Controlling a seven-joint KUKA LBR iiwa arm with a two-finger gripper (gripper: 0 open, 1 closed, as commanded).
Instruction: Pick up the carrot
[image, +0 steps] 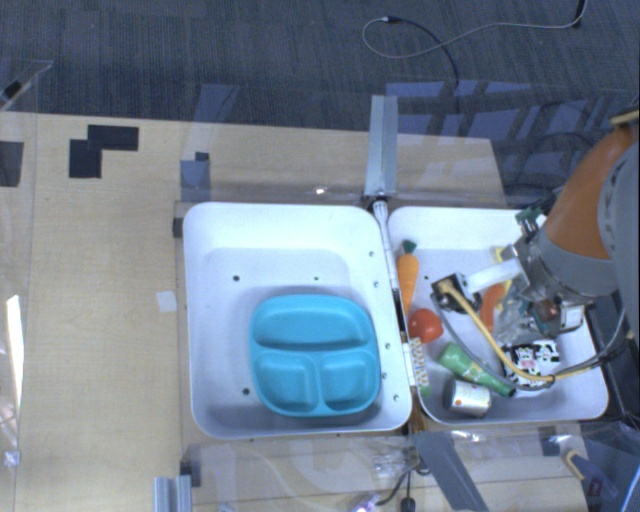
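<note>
While the claw (520, 325) hangs over the right bin (590, 400), grip state indeterminable, we judge approach phase: must shift toward carrot (407, 274) nr divider.

On the table (100, 300), two bins sit side by side. The left bin (210, 240) holds a divided plate (315, 352). In the right bin (450, 225), the carrot (407, 275) lies along the left wall, a tomato (425, 325) just in front of it, a can (467, 397) near the front edge.
</note>
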